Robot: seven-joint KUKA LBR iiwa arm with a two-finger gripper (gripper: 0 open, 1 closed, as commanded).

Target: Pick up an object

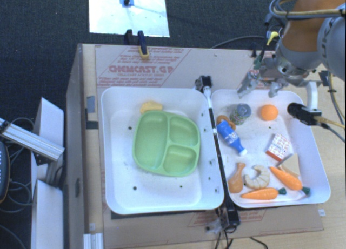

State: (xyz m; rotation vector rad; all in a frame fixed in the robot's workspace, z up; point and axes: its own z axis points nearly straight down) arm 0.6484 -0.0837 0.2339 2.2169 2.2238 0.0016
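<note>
Glossy green tray (pixel 166 143) (rounded, compartmented)

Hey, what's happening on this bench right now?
A robot arm reaches in from the right, and its gripper hovers over the far edge of the right bin with nothing between its fingers. That bin holds small toy items: an orange ball, a blue bottle, two carrots, a drumstick and more. The left bin holds a green divided tray and a yellow piece beside it. Nothing has been picked up yet.

Arm (pixel 316 15) cropped (right edge).
</note>
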